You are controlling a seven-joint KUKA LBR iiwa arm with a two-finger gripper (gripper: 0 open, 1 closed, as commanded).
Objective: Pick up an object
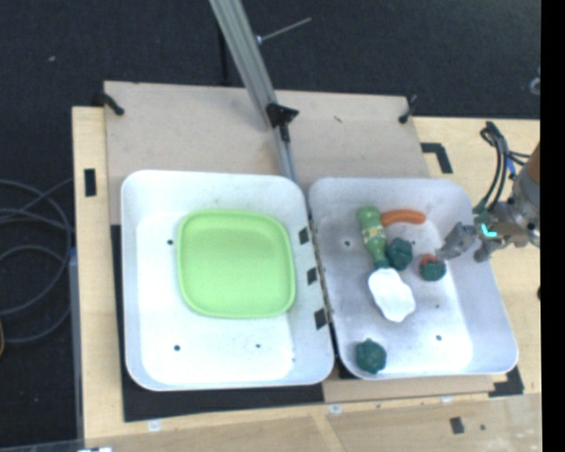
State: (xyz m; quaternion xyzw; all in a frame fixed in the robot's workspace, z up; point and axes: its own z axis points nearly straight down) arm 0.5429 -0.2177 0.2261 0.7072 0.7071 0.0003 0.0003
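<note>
On the table [377, 121], the left bin [151, 347] carries a green plate [235, 263]. The right bin [476, 337] holds a white lump [392, 294], green bottle [370, 226], orange piece [403, 217] and teal bits. The gripper [471, 238] hangs at its right rim, nothing visibly held; its opening cannot be told.

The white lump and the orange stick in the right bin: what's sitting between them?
In the camera view, a dark green lump lies between the white lump and the orange stick, beside a light green bottle-like piece.
</note>
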